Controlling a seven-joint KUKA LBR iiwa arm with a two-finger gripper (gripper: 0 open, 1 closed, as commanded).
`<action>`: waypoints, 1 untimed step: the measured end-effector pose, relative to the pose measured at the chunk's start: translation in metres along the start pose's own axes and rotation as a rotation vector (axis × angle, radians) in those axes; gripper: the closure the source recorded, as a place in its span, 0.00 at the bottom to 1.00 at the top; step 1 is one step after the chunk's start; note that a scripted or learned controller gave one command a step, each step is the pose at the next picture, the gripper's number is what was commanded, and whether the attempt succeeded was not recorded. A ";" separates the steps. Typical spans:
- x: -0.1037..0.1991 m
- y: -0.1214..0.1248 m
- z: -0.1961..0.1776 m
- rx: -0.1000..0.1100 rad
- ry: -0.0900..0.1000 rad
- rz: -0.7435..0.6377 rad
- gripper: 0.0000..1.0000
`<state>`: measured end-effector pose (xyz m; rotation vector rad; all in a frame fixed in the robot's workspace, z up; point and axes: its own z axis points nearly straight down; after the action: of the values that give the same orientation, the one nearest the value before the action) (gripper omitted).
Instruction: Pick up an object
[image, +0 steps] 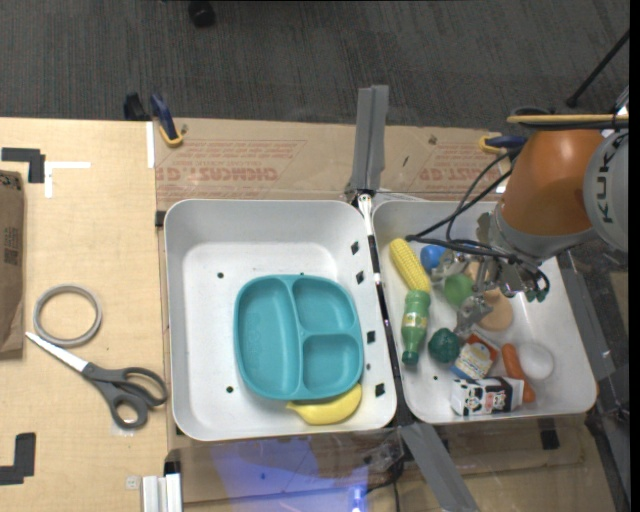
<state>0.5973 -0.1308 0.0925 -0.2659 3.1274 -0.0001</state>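
The right bin (570, 400) holds several small things. A yellow corn cob (409, 263) lies by its left wall, with a green bottle (415, 324) just below it. Close by are a light green ball (457, 290), a dark green piece (444, 346), a blue piece (431, 257) and a tan round piece (497, 314). Lower down are an orange carrot (513, 361), a white egg (538, 362) and a small milk carton (485, 397). My gripper (470, 296) hangs low in this bin, right beside the light green ball and above the tan piece.
The left bin (200, 250) carries a teal divided plate (298, 336) with a yellow banana (327, 407) at its front edge. On the bench to the left lie scissors (110, 382) and a tape roll (67, 314). The arm's orange band (550, 185) overhangs the right bin's back.
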 end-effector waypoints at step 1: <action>0.029 0.021 0.000 0.000 0.001 0.133 0.00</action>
<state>0.5647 -0.1153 0.0924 -0.0568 3.1389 -0.0001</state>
